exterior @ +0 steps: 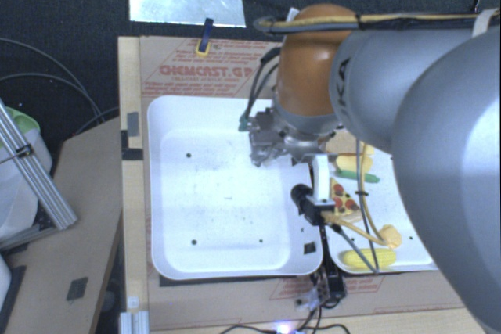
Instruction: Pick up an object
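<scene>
Gripper (270, 141) over the seam between the bins, toys just to its right.
The gripper hangs above the upper right corner of the left bin (211, 199); whether it is wide or narrow cannot be told from this angle. Just beside it, in the right bin (413, 253), lie a yellow piece (354, 163), a pizza-slice toy (342, 198) and a corn-like toy (364, 260), partly hidden by the grey arm (423, 90).

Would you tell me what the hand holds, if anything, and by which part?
It cannot be told: the hand hangs over the right edge of the left bin, mostly hidden by the wrist.
</scene>
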